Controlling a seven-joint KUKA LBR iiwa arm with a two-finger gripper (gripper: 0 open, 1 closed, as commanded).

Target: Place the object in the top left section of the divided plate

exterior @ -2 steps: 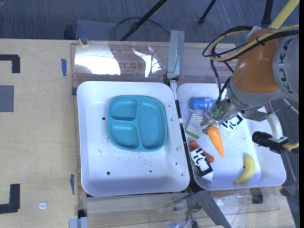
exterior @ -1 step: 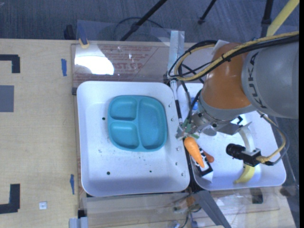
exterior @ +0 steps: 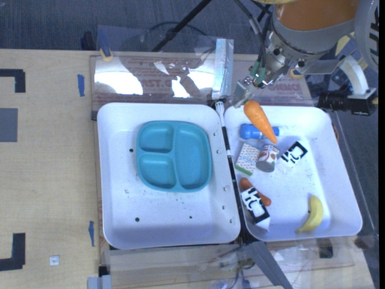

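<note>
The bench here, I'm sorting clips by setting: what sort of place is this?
Probably a robotics lab test bench, not a kitchen: two white bins on a taped board, toy food such as a carrot and banana, and a robot arm above.

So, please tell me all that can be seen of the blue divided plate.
The divided plate is teal blue, looks like smooth plastic, and has a rounded-square shape. Raised ridges split it into three sections: two smaller ones on its left side, one above the other, and one larger on its right. It lies flat in the left bin, about in the middle. Nothing lies on it, and the gripper is far from it.
</note>
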